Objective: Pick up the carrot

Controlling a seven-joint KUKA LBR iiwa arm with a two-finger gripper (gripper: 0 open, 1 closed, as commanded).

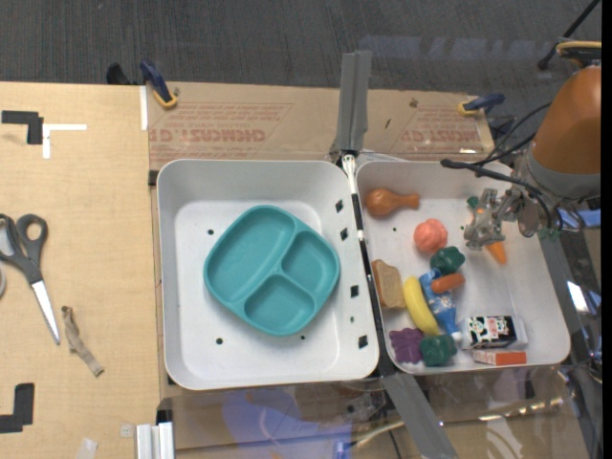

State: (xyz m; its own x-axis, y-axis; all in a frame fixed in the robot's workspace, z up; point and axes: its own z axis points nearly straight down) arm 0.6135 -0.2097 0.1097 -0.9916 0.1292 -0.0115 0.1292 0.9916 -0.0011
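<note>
The hand [488, 220] hangs over the right bin [550, 285], above the green piece [447, 260] near that bin's middle. A small orange carrot [496, 251] sits just below its fingertips, seemingly pinched between them, though the blur leaves that unsure. The teal divided plate [273, 270] lies in the bin left of it.
</note>
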